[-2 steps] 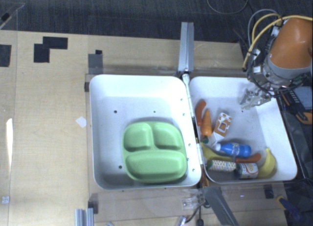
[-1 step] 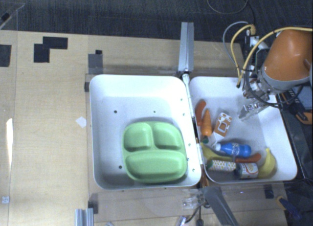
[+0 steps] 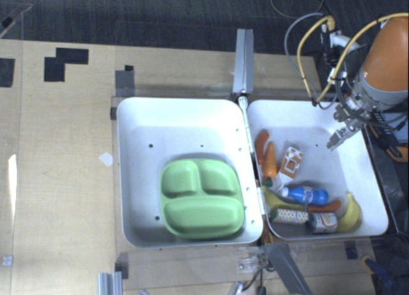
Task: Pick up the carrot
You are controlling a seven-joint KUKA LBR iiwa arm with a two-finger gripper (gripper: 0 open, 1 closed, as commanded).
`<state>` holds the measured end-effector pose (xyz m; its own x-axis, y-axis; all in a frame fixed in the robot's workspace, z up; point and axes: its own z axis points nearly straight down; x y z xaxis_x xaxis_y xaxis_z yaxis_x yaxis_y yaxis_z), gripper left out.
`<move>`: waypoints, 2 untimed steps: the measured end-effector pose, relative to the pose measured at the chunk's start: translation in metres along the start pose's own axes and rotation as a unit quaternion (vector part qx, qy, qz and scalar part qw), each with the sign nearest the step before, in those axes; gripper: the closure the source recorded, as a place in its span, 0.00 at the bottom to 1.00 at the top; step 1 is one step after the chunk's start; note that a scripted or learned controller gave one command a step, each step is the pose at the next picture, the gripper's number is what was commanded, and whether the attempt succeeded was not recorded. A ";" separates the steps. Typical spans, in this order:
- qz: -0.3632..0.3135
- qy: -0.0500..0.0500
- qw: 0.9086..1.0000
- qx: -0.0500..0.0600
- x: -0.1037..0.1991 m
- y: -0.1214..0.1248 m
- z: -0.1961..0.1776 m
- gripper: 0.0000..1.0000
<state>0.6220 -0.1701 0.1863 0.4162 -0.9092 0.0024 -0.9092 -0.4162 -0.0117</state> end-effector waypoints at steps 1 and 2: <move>-0.091 0.000 0.996 -0.001 0.014 -0.031 0.099 1.00; -0.295 0.001 0.955 0.000 0.008 -0.050 0.099 1.00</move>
